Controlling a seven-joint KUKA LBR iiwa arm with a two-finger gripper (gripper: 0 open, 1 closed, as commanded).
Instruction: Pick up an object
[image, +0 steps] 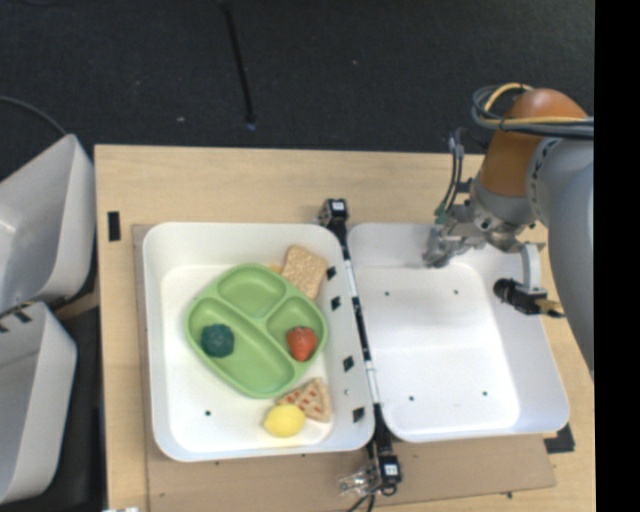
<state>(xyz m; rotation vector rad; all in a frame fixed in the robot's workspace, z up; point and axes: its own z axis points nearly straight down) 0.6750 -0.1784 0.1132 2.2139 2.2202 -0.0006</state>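
The pincer (438, 252), finger state indiscernible, hangs over the right bin (450, 400), well apart from the objects; it risks an empty grasp.

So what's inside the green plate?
The green plate holds a dark teal ball in its left compartment and a red strawberry-like thing in its right one. Whatever lies beneath them is covered.

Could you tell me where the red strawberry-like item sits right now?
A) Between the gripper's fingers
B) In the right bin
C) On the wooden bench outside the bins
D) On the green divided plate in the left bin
D: the red item lies in a right-hand compartment of the green plate, which sits in the left bin.
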